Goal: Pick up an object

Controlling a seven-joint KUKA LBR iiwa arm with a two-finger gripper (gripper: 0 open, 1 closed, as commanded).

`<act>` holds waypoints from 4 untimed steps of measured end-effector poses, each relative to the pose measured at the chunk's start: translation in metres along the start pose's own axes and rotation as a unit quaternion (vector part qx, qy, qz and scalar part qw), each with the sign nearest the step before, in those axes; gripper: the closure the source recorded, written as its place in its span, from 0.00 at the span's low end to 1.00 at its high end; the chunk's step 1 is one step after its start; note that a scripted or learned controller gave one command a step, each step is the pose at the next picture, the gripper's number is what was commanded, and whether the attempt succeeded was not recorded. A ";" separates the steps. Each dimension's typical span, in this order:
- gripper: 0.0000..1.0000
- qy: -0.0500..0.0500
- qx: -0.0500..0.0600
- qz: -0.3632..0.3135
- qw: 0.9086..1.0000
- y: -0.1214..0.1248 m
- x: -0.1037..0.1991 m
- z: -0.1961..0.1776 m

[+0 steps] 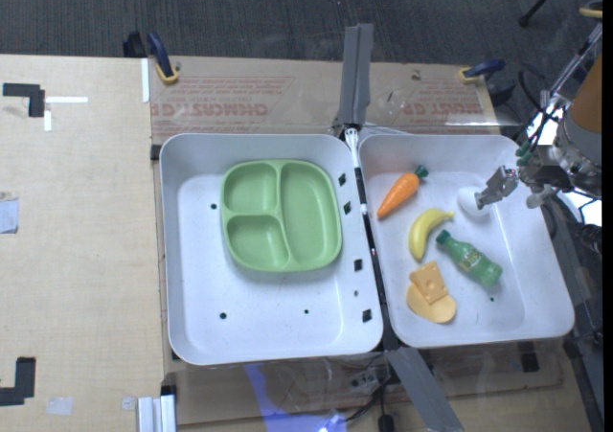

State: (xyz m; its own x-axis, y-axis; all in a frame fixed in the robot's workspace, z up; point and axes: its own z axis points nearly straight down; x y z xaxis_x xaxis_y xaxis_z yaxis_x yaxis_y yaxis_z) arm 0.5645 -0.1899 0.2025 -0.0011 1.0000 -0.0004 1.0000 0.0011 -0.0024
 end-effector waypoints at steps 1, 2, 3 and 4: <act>0.00 0.000 0.000 -0.024 1.000 -0.020 0.028 0.105; 1.00 0.000 0.000 -0.022 1.000 -0.020 0.027 0.096; 1.00 0.000 0.000 0.055 0.998 0.014 0.102 0.011; 1.00 -0.001 0.000 0.108 0.994 0.028 0.173 -0.004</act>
